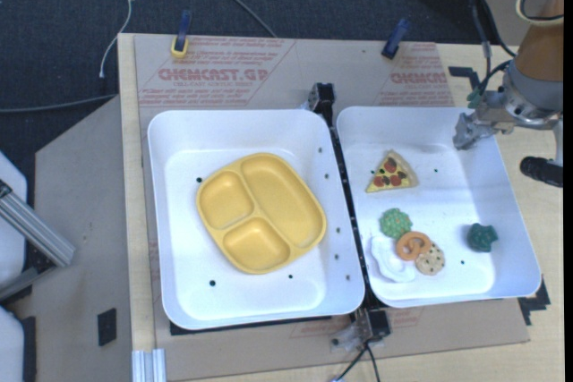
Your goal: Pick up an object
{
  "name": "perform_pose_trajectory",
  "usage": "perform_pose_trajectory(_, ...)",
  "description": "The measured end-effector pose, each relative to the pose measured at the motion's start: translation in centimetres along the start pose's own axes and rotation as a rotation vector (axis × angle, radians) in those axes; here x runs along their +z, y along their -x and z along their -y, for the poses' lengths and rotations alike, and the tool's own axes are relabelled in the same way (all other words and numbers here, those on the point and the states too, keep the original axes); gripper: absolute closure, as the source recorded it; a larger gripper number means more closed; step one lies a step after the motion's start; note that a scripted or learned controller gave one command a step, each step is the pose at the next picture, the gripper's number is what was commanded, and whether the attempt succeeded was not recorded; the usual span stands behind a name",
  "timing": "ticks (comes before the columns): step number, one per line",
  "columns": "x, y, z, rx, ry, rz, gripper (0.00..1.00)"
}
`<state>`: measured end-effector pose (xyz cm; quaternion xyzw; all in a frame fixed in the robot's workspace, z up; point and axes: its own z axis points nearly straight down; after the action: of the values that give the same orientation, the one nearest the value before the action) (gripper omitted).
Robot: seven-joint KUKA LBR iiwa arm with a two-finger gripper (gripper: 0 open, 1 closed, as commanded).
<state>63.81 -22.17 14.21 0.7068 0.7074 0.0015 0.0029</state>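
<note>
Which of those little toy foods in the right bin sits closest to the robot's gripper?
The pizza slice. It lies alone in the bin's upper part, nearest the gripper. The light green broccoli, pretzel, cookie and dark green piece lie lower down.

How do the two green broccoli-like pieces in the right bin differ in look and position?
The lighter green piece is pale and sits mid-bin, touching the pretzel; the darker green piece is deep green and sits alone near the right wall of the right bin. The lighter one looks slightly larger and rounder; the darker one looks more compact. Both are lumpy toy foods lying on the bin floor, apart from the claw.
</note>
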Motion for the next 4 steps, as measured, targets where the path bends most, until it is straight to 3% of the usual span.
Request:
perform_pose_trajectory(2, -9.1, -0.6, -0.4, -0.001, 0.001, 0.0, 1.0)
perform_pose_trajectory(4, -9.0, -11.0, 3.7, -0.005, -0.009, -0.005, 1.0)
